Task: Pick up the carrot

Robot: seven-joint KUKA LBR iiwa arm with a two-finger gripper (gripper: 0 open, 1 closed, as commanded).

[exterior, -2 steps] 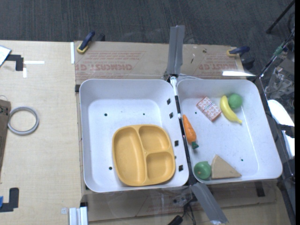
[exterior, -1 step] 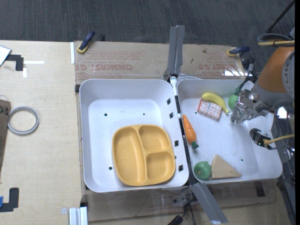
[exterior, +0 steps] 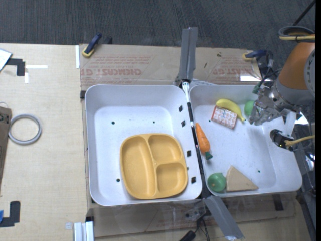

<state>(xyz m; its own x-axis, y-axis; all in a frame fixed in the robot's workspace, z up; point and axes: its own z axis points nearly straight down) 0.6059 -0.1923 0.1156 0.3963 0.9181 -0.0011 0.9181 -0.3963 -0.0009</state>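
Against right bin's (exterior: 281, 185) left wall lies the carrot (exterior: 202, 137), untouched. Claw (exterior: 257, 115) sits well apart at that bin's far right by the banana (exterior: 229, 107); can't tell its opening, nothing visibly gripped.

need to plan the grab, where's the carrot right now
The carrot lies in the right bin, against its left wall, below-left of the small red-patterned box.

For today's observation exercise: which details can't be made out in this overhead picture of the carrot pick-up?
- Gripper, camera view: finger state unreadable, blurred against the arm's wrist.
- Green object: partly covered by the gripper, identity unclear.
- Carrot: its left side is hidden by the bin wall.
- Printed card: print too small.
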